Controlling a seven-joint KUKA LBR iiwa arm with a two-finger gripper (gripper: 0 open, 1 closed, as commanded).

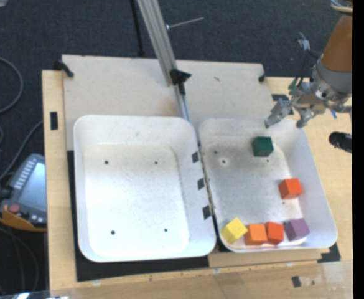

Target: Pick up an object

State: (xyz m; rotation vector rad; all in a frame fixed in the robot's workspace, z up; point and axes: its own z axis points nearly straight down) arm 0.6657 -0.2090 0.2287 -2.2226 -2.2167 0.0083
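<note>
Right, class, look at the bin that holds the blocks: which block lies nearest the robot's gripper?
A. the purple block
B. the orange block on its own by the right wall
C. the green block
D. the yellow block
C: the green block sits alone in the far part of the right bin, just below and left of the gripper, while the yellow block and purple block lie along the near edge.

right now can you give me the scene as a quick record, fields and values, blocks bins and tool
bins: two white bins, left bin, right bin
blocks: all in right bin
green block: near far side, alone
orange block: right side, alone
front row: yellow block, two orange blocks, purple block
tool: open, above right bin's far right rim, holding nothing
nearest block to tool: green block
</note>
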